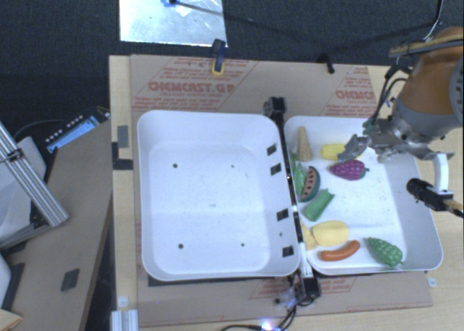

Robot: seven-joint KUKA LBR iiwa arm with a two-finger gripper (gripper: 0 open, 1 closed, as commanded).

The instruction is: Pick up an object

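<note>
Nearest you, the left bin (210,192) holds nothing; the right bin (424,239) keeps the toy food, including purple grapes (349,170). Gripper (354,150) hovers just above the grapes; you cannot tell its opening, nothing visibly held, so the pick remains undone.

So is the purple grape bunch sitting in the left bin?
No, the purple grape bunch lies in the right bin, just below the gripper.

Purple grapes (349,170), white bins (210,123)
</note>
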